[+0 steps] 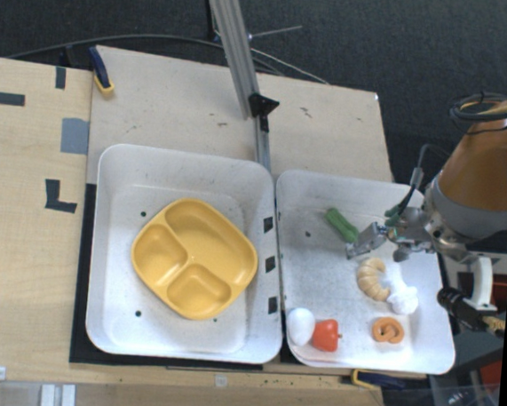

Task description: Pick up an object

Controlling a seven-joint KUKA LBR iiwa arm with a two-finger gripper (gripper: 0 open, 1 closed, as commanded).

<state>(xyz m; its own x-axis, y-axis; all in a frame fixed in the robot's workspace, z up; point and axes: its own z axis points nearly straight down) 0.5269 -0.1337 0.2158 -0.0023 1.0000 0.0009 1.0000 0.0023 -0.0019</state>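
We hover our tool (367, 243) beside the green plastic stick (341, 223), at eleven o'clock from the beige ridged pastry (372, 278); its state we cannot tell.

The arm (480, 179) enters from the right edge of the camera view, grey-bodied with its orange band uppermost in frame. It bends downward and to the left, ending in a compact wrist assembly of dark and metallic parts. The gripper (364, 241) projects leftward from the wrist, low over the right bin, its grey tip pointing down and left. Finger separation is not discernible at this angle. Cabling loops around the top of the orange section.
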